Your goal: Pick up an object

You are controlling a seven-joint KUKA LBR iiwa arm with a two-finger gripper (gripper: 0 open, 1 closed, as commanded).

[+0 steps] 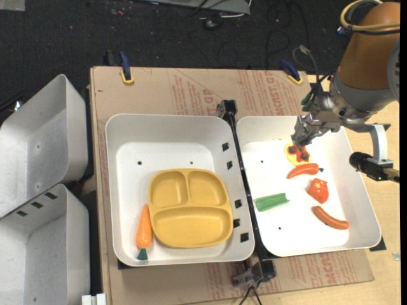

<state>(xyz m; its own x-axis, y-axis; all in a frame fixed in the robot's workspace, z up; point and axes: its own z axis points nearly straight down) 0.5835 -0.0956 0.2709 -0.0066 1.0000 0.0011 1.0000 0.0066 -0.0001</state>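
While the grey arm with its orange band (372, 24) reaches in from the right, its two-finger gripper (301, 146) hangs low over the far left part of the right shallow white bin (362, 230), its dark tips right at a small yellow and red toy piece (294, 154) that lies on the bin floor; whether the tips touch that piece or close on it cannot be told, since the fingers are too small and dark to read. Just near of that piece lies an orange-red toy chilli pepper with a green stem (303, 169), slanted across the floor. To the right and a little nearer sits a red toy strawberry-shaped piece (318, 190), and nearer still, toward the right wall, lies a reddish-brown toy sausage (330, 218). A flat green toy vegetable piece (271, 201) rests near the left wall of this bin, well apart from the sausage. The left shallow white bin (127, 132) stands beside it, the two rims meeting along a dark divider. In its near half lies a yellow plastic divided tray with three compartments (190, 207), two small ones on the far side and one long one on the near side. An orange toy carrot with a green top (144, 230) lies just beside the tray's left edge, its green end pointing near.
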